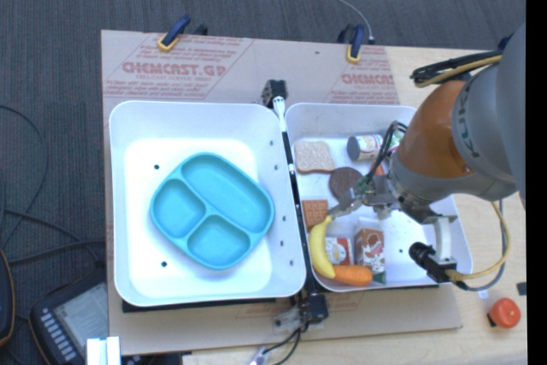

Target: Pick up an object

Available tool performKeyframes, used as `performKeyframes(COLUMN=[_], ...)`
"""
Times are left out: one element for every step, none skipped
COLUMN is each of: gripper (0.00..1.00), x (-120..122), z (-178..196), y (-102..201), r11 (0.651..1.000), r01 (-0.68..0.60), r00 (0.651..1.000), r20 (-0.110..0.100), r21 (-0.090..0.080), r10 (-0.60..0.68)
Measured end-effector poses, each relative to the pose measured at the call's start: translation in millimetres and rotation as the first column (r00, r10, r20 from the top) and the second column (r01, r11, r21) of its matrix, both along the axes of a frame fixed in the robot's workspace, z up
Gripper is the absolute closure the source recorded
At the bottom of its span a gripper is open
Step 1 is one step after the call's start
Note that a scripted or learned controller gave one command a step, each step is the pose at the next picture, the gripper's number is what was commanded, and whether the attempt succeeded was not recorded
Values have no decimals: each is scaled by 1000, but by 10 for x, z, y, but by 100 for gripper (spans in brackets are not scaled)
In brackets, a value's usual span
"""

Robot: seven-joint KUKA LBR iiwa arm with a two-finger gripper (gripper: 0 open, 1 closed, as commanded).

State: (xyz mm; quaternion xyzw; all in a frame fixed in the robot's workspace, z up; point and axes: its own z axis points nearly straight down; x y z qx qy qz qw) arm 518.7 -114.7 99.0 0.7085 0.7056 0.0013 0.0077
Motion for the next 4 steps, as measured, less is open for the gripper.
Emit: performKeyframes(gripper=[0,100,100,100], x=[-289,-269,846,539], z=[-95,14,858,1161], y=[143,141,616,1556], r11=[1000,1000,1000,1000], r01=[-3,-3,-6,-7], r00=[1000,1000,1000,1000], r20=[11,16,-11,-14], r21=[-3,-4,7,9], r10=[3,3,6,7])
